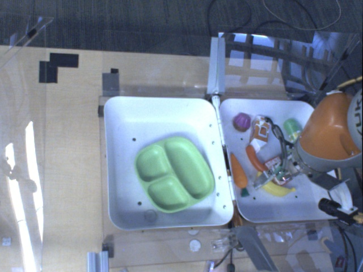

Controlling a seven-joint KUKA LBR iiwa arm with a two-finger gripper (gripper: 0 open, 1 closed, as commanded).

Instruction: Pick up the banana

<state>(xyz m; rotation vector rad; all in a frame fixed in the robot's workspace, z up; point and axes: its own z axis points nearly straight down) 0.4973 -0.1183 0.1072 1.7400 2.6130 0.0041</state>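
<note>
The yellow banana lies near the front of the right bin, partly covered by the arm's tool. My gripper hangs low right over the banana's upper left side, at or just above it. The grey arm with its orange band reaches in from the right and hides the bin's right part. I see nothing lifted off the bin floor.
Close to the banana in the right bin are an orange carrot, a red-orange piece, a white and orange carton, a purple fruit and a green item. The left bin bears a green divided plate.
</note>
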